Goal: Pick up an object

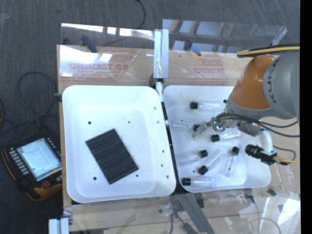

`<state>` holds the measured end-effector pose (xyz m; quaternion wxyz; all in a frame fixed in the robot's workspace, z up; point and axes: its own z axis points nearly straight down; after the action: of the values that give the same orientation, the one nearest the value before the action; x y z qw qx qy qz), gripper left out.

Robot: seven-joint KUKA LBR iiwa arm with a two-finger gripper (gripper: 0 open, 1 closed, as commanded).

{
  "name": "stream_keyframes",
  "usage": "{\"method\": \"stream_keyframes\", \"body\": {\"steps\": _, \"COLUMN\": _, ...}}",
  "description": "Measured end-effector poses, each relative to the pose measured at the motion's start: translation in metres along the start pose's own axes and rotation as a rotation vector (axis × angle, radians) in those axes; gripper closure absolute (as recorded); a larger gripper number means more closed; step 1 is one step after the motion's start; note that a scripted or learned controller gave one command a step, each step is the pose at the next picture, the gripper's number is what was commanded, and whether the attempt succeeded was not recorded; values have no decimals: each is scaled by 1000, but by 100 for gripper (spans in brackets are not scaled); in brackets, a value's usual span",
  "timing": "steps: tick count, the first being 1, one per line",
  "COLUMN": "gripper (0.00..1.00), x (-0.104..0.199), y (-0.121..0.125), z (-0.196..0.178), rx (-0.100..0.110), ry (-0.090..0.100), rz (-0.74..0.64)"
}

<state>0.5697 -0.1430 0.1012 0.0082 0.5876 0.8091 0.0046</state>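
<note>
My gripper (202, 129) sits low in the right bin (253, 182) among clear vials (224, 137) — finger state: cannot tell. Left bin (73, 130) — one black ribbed pad (111, 155).

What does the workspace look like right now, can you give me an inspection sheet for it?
Surface: two shallow white bins side by side, left bin and right bin.
Job's things: several clear vials with black caps scattered in the right bin; a dark ribbed pad lies flat in the left bin.
Clutter: nothing seen.
End effector: end effector low over the right bin among the vials; nothing visibly held.
Cables: black cable looping on the floor at left; yellow cable along the arm.
Surroundings: dark carpet; teach pendant on the floor at left; clear panels behind the bins.
</note>
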Motion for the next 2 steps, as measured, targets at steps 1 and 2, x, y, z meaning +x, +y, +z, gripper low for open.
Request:
{"method": "stream_keyframes", "body": {"steps": 1, "gripper": 0, "x": 0, "y": 0, "z": 0, "rx": 0, "ry": 0, "rz": 0}}
{"method": "stream_keyframes", "body": {"steps": 2, "gripper": 0, "x": 0, "y": 0, "z": 0, "rx": 0, "ry": 0, "rz": 0}}
